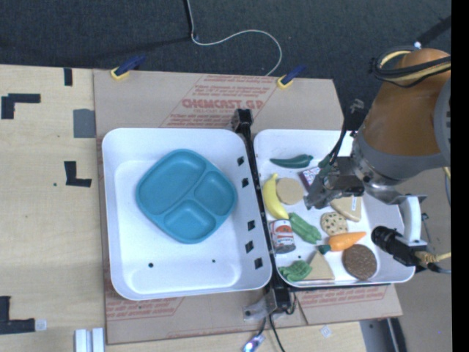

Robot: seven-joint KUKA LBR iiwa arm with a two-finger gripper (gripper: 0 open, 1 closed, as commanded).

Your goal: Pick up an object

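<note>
Gripper (325, 191) hung low in right bin (381, 279), over toy food pile; finger state could not be told. Banana (274, 197) lay just left of gripper, carrot (344, 241) below gripper. Blue divided plate (187, 194) sat in left bin (117, 196), well left of gripper.

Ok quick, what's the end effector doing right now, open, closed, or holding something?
End effector: low over the right bin, among the toy food; whether it is open, closed or holding anything cannot be told.
</note>
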